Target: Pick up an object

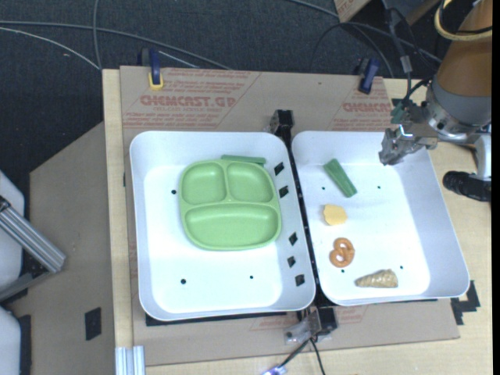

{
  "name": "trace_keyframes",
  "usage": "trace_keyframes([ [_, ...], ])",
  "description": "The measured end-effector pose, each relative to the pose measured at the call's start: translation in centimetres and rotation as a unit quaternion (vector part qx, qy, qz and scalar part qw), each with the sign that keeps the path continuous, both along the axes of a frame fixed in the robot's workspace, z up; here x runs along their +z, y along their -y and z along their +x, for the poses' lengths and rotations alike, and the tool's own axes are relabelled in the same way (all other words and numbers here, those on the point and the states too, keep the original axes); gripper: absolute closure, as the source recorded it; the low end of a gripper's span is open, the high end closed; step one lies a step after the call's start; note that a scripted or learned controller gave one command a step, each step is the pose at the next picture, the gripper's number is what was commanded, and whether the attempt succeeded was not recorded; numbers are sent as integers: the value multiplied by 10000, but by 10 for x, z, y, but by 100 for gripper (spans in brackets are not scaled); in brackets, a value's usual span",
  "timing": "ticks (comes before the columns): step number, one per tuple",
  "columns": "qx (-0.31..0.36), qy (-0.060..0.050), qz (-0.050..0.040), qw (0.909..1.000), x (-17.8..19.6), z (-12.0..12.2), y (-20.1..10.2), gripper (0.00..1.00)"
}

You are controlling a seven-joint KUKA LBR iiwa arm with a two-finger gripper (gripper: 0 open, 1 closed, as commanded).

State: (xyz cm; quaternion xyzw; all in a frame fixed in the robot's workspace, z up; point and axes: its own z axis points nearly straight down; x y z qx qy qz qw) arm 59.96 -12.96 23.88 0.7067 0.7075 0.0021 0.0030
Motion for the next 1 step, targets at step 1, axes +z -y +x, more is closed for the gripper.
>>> trace_keyframes([
  [1, 24, -21, 14, 10000, 9, 4, -52, 100],
])
